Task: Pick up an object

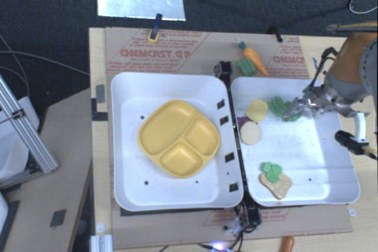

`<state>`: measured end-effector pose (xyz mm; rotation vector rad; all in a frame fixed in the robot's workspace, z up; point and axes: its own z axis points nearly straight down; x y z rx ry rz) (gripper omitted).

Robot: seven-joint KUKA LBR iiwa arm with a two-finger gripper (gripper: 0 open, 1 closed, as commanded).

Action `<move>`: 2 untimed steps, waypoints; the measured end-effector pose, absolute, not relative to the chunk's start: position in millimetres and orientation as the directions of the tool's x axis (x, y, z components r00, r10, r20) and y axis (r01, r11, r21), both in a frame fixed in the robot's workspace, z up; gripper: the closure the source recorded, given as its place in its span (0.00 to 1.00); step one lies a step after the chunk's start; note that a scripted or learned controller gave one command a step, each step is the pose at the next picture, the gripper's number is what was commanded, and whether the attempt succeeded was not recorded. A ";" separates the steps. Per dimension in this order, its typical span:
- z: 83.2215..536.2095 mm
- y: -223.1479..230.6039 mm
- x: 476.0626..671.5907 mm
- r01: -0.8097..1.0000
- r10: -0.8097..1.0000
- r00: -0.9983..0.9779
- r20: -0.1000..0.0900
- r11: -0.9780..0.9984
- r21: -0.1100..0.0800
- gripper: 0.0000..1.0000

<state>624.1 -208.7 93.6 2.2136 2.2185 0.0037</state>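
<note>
A: Where's the arm [354, 71]?

B: Reaching in from the right, over the back of the right bin [331, 156]. The tool [293, 110] sits low, right against a green leafy toy [277, 106].

A: Holding it?

B: Can't tell. The tool is a grey blur there, and whether it's clenched or released isn't readable. The green toy lies on the bin floor, touching the tool's tip.

A: What else is in that bin?

B: A yellow round piece [257, 110] just left of the green toy, a pale round piece [250, 133] below that near the left wall. At the front there's a tan slab [277, 185] with a small green piece [271, 170] on top.

A: Left bin [127, 97]?

B: A yellow divided plate [179, 137] in the middle.

A: Anything on the desk [195, 47]?

B: A toy carrot [255, 58] with a green piece [246, 66] beside it, behind the right bin.
</note>
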 end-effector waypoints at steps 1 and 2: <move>85.0 -128.0 670.1 1.000 1.000 -0.014 0.004 0.014 -0.003 0.00; 97.3 -134.4 670.7 1.000 1.000 -0.010 -0.003 0.010 0.007 1.00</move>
